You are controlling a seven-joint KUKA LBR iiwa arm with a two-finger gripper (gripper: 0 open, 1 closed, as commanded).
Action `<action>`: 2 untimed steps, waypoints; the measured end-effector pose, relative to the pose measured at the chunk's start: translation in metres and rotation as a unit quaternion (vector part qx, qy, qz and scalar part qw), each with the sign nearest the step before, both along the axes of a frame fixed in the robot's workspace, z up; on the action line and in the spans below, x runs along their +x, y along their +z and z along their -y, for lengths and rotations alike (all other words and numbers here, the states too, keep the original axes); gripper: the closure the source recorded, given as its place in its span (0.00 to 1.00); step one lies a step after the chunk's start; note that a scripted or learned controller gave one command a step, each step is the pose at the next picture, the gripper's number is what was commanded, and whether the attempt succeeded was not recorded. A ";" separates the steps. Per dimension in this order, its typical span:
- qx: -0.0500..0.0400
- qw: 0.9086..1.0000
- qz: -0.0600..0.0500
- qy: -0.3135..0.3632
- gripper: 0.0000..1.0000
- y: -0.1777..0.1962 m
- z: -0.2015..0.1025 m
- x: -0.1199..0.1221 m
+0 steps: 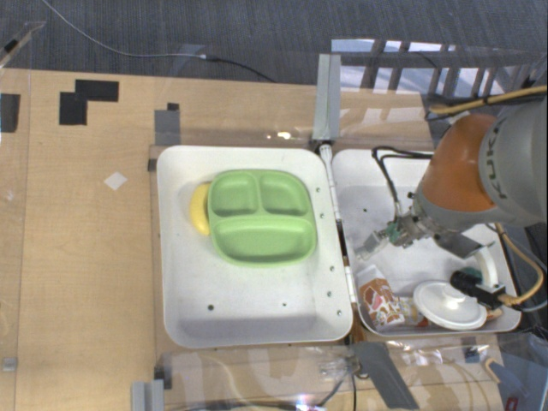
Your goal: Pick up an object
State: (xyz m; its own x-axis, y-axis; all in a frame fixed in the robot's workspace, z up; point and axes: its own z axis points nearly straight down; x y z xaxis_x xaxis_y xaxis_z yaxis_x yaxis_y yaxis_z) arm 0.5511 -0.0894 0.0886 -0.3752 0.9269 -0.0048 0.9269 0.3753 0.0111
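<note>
My pincer (387,234) hangs over the right bin (360,187); I cannot tell its state. The banana (199,210), lengthwise front-to-back, hides under the green tray (260,216).

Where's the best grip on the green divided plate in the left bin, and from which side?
Probably the green divided plate's raised outer rim, from straight above. It lies flat and upright, so the rim is the only thin edge fingers could straddle. Its right rim looks best: it faces the arm's side and has bare left bin floor beside it. Avoid the left rim, where a yellow object sits against it.
</note>
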 end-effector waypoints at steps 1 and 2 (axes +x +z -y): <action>0.000 1.000 -0.002 -0.027 0.00 -0.002 0.003 0.069; 0.000 1.000 -0.002 -0.026 0.00 -0.002 0.003 0.069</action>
